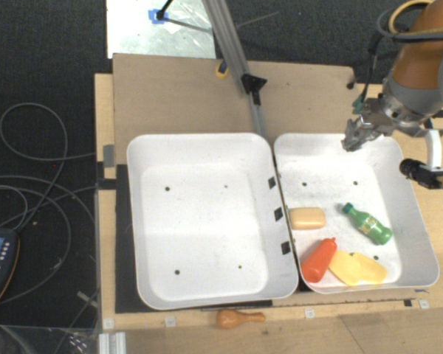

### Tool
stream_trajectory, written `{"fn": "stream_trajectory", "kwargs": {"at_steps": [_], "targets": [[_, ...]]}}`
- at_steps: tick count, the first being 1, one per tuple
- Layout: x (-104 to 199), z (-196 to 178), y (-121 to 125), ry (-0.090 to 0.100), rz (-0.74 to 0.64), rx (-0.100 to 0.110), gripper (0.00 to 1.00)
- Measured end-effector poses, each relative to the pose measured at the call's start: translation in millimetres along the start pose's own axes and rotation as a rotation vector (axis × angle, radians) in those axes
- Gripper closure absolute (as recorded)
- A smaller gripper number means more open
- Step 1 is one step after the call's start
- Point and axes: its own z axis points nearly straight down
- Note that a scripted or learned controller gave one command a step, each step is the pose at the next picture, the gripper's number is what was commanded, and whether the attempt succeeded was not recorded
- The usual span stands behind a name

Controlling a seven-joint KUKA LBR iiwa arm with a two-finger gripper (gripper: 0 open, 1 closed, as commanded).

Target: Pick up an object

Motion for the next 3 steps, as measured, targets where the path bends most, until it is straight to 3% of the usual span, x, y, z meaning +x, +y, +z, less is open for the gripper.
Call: {"fn": "stream_trajectory", "kwargs": {"at_steps": [2,3], "targets": [[113,0,12,0.001,-0.002,-0.002,1.0],[157,-4,2,0.002,-0.001,0.0,1.0]]}}
